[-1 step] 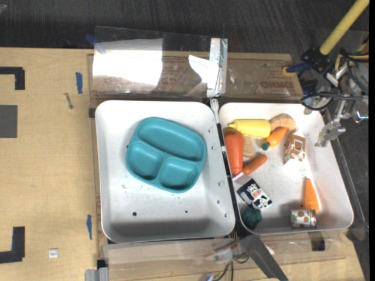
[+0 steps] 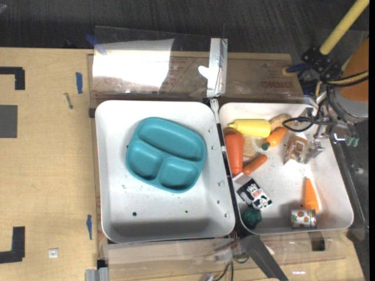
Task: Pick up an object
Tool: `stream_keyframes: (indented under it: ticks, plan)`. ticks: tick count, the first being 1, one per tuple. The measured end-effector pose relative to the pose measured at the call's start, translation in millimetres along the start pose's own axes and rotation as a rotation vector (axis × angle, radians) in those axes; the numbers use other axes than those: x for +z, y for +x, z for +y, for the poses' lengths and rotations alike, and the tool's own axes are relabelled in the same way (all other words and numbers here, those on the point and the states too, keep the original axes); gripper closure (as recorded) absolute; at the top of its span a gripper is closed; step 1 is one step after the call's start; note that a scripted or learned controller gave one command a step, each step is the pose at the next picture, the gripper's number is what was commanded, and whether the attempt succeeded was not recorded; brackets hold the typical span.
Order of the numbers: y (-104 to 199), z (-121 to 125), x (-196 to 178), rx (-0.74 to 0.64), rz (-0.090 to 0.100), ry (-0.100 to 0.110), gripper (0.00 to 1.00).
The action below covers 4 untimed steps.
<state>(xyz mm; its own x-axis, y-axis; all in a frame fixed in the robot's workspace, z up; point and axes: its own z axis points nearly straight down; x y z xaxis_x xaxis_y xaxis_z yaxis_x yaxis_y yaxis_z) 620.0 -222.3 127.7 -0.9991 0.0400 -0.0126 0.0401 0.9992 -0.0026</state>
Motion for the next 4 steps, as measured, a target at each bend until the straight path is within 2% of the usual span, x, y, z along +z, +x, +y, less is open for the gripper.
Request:
stream_keyframes:
  ticks: [1, 2, 3, 4]
  plan:
    - [19.3, 65.4, 39.0, 0.012, 0.004, -0.003, 0.0]
    - [32.6, 126.8, 37.9, 0.055, 0.003, -0.002, 0.0]
    - [28.2, 127.7, 23.7, 0.053, -0.011, -0.001, 1.0]
    - [-25.2, 182.3, -64.7, 0.07, -0.004, -0.005, 1.0]
